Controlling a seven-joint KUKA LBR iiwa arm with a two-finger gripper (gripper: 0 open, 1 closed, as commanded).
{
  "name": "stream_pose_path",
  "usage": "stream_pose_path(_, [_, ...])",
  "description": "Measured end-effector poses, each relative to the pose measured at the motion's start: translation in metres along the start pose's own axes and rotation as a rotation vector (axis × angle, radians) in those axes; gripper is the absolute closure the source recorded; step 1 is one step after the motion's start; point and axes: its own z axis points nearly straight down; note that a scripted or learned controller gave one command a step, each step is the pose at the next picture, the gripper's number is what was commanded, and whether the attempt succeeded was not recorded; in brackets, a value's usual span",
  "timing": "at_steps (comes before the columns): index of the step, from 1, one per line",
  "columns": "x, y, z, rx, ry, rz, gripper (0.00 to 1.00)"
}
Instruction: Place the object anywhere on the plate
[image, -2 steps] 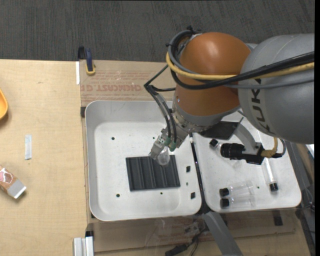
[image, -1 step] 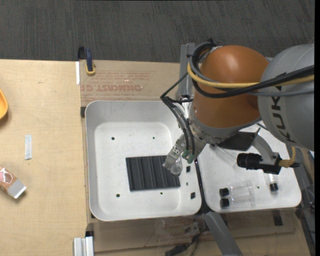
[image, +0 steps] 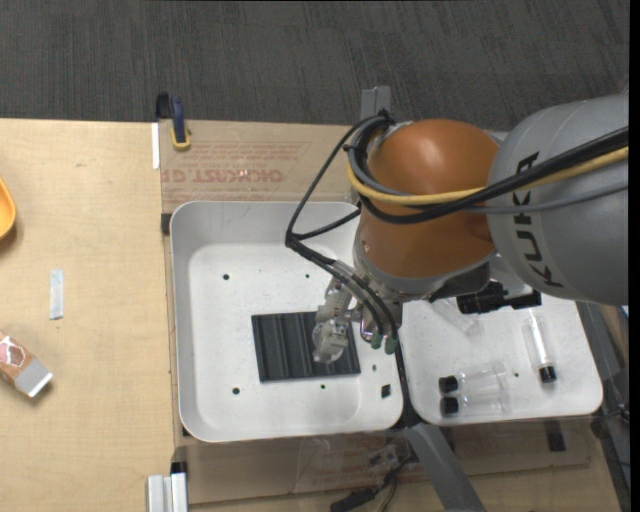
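Note:
A dark ridged rectangular plate (image: 290, 347) lies flat in the left white bin (image: 205, 300), toward its front. My gripper (image: 332, 335) hangs over the plate's right part, below the orange wrist band (image: 430, 200). A pale, glassy shape shows at the gripper's tip, and I cannot make out what it is or whether it is held. The arm hides the bin's back right corner and the plate's right edge. Clear tubes with black caps (image: 472, 389) lie in the right bin (image: 580, 395).
Another clear tube (image: 539, 347) lies at the right bin's right side. On the wooden bench to the left are a small white strip (image: 56, 295), a wrapped packet (image: 22, 365) and an orange item (image: 5, 210) at the edge. A blue clamp (image: 177, 120) grips the cardboard behind the bins.

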Motion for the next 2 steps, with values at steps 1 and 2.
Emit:
stream_pose_path(1, [-0.0698,-0.0129,-0.0153,-0.001,-0.003,0.055,1.0])
stream_pose_path(2, [-0.0698,-0.0129,-0.0153,-0.001,-0.003,0.055,0.0])
